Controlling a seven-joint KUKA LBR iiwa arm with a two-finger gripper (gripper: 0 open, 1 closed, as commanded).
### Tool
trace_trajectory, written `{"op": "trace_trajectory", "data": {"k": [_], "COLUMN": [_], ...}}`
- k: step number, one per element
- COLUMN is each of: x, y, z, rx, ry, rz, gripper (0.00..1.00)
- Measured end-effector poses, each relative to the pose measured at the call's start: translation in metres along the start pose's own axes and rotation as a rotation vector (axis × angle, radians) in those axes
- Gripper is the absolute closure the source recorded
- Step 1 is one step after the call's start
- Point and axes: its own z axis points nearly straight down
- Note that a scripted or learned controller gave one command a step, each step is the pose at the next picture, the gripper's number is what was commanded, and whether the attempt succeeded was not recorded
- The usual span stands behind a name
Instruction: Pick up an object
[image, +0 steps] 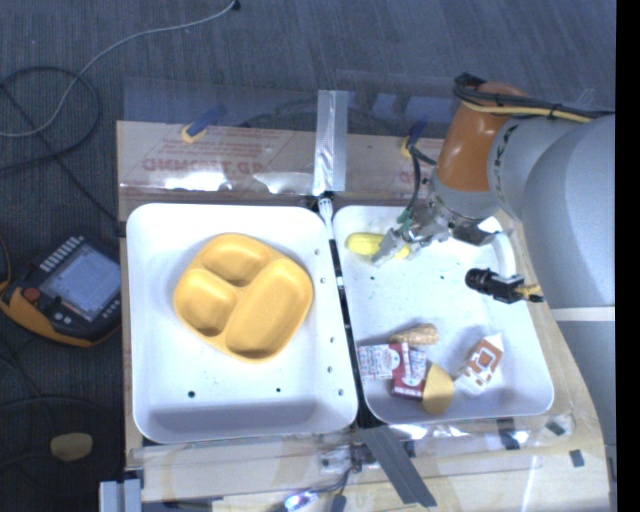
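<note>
My gripper (392, 246) is low over the far left corner of the right bin (520, 330). A small yellow object (361, 242) lies on the bin floor just to its left, touching or nearly touching the gripper tip. Along the near side of the same bin lie a tan bread roll (416, 335), a red and white packet (377, 361), a red box (408, 376), a yellow wedge (437, 391) and a white and orange carton (481, 362).
The left bin (160, 400) holds a large yellow three-part plate (243, 295). A grey handheld pendant (70, 288) lies on the floor to the left. The arm's bulk covers the right bin's far right side.
</note>
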Motion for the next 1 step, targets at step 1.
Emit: {"op": "trace_trajectory", "data": {"k": [1], "x": [0.0606], "y": [0.0195], "z": [-0.0897], "rx": [-0.013], "ry": [0.000], "rz": [0.030], "gripper": [1.00]}}
